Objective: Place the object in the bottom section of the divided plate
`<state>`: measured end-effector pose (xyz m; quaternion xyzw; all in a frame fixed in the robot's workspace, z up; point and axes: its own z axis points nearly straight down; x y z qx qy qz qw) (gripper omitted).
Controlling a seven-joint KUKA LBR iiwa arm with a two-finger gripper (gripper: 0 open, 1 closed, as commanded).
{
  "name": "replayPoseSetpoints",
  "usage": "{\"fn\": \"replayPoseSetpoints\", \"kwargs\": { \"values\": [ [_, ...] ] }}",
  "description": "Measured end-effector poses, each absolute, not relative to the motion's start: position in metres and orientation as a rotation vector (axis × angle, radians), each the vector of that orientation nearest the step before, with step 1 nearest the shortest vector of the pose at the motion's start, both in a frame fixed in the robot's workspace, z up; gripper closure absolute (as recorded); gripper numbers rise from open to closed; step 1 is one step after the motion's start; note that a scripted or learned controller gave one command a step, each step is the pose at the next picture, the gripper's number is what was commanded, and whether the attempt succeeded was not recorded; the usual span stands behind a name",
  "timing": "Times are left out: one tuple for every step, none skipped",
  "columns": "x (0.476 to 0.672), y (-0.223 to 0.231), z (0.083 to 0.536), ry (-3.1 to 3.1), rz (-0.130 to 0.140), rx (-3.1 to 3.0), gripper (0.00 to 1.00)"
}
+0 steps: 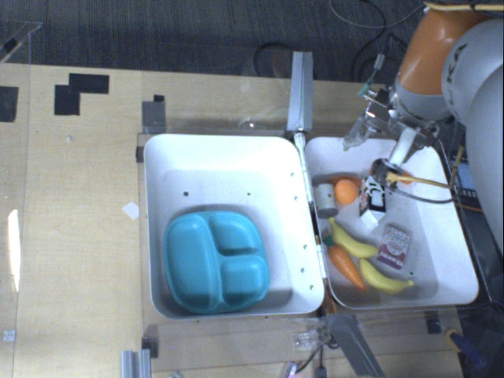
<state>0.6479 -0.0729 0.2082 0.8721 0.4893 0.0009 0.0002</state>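
Gripper [358,136] hovers over the right bin's [466,288] far edge, spread or pinched I can't tell, orange [345,191] just nearer, plate [179,286] away left and nearer.

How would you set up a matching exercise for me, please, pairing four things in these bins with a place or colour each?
Things:
1. divided plate
2. orange
3. carrot
4. packet

Place or colour:
A. right bin, front-left corner
B. blue, in the left bin
C. dark red, beside the bananas
D. right bin, farther back than the bananas

Pairs: 1-B, 2-D, 3-A, 4-C
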Motion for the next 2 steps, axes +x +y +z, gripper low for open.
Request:
{"fn": "replayPoseSetpoints", "kwargs": {
  "values": [
    [0.67, -0.129, 0.284, 1.272, 0.007, 2.869, 0.0],
    [0.671, -0.126, 0.296, 1.285, 0.013, 2.86, 1.0]
  ]
}}
